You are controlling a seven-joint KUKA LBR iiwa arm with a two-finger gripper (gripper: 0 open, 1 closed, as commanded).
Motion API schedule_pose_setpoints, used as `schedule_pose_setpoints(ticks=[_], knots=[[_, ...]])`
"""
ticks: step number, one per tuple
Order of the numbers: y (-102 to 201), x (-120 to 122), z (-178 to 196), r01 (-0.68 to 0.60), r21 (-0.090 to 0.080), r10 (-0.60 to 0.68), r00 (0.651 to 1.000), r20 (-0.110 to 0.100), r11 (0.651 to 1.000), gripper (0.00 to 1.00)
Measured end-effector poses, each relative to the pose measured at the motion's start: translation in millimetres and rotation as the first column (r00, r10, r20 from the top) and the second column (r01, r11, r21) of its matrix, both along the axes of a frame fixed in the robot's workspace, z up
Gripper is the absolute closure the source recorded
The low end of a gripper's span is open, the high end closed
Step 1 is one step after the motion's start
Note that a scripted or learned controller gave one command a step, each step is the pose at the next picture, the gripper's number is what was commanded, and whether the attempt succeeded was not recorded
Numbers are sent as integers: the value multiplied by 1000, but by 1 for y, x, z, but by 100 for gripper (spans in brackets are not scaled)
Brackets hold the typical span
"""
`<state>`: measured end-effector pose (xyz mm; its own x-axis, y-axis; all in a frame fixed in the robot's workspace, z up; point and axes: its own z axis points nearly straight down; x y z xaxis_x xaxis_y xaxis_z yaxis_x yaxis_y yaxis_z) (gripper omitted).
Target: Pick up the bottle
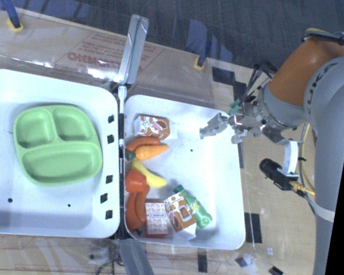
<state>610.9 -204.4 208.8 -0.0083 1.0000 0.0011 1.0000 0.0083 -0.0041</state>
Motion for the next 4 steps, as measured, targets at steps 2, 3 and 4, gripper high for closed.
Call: schedule_pose_setpoints(ticks=[2,3,4], knots=[[-6,-73,-37,-161,0,161,987,2,987,0],[-7,-114,-102,-457,-25,457,889,30,889,0],[-7,-114,-93,-461,-24,462,887,29,887,100]])
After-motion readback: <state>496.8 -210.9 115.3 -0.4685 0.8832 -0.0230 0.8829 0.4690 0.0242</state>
